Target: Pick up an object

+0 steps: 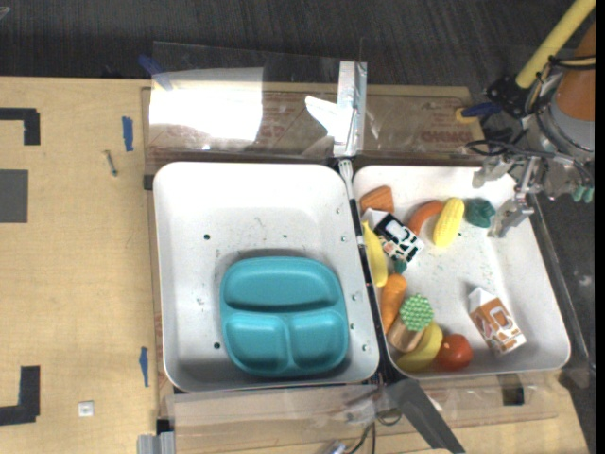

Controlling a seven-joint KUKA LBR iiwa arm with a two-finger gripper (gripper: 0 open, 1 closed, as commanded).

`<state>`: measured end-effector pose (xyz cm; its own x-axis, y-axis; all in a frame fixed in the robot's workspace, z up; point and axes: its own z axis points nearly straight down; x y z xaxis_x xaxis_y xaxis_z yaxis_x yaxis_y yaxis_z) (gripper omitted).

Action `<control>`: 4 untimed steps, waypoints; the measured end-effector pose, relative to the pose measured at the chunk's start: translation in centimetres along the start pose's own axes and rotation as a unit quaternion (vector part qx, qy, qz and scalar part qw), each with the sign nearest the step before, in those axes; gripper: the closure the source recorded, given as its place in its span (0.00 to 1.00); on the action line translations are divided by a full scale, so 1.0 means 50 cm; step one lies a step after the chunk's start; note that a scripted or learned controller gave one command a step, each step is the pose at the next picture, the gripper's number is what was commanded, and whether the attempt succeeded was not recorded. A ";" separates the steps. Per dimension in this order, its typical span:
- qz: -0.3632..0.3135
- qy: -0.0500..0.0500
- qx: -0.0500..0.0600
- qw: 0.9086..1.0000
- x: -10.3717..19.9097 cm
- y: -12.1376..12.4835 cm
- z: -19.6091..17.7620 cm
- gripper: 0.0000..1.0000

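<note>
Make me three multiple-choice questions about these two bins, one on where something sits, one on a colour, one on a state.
1. Where does the divided tray lie?
A. left bin
B. right bin
C. on the bench outside the bins

2. What colour is the tray?
A. red
B. teal
C. yellow

3. How does the small carton stand in relation to the tool?
A. gripped in it
B. lying in the right bin, apart from it
C. stacked on the tray

Answers: 1 A, it rests on the floor of the left bin. 2 B, its whole surface is blue-green. 3 B, the tool hangs at the right bin's far corner, away from the carton.
</note>
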<state>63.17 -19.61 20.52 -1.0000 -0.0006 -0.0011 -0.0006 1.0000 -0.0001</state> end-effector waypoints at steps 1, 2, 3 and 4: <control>-0.160 -0.002 0.000 0.987 0.102 -0.001 0.220 0.00; -0.163 -0.002 0.000 0.987 0.042 0.046 0.238 0.00; -0.098 0.013 0.001 0.995 -0.046 0.144 0.234 0.00; -0.098 -0.001 0.003 0.995 -0.057 0.148 0.217 1.00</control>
<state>66.03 -12.21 9.70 -0.9806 -0.1959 -0.0016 -0.1959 0.9806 -0.0055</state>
